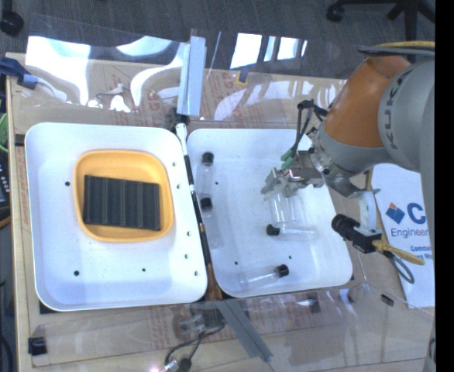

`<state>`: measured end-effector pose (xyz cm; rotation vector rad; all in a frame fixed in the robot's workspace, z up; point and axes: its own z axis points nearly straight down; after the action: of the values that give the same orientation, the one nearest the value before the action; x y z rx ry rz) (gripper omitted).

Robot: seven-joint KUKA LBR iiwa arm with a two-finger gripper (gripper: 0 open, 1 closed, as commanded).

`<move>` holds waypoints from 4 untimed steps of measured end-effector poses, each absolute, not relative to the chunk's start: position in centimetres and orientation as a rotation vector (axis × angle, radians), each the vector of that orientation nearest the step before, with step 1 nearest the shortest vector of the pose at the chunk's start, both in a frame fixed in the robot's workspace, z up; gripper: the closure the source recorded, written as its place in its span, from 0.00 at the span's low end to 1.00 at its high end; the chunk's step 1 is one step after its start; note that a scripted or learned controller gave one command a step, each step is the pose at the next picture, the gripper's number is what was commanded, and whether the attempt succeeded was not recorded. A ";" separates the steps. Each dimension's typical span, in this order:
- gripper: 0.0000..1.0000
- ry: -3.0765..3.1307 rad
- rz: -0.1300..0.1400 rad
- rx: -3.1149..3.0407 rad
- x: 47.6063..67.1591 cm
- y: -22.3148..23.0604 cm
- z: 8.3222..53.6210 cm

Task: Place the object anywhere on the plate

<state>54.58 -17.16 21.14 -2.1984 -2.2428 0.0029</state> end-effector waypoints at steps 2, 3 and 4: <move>1.00 -2.489 0.003 -1.912 51.6 -3.3 20.8; 0.00 -2.488 0.004 -1.913 51.6 -3.4 20.8; 0.00 -2.631 0.003 -1.714 58.9 -7.4 19.1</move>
<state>58.93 -7.43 19.11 -1.7135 -2.6314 0.0031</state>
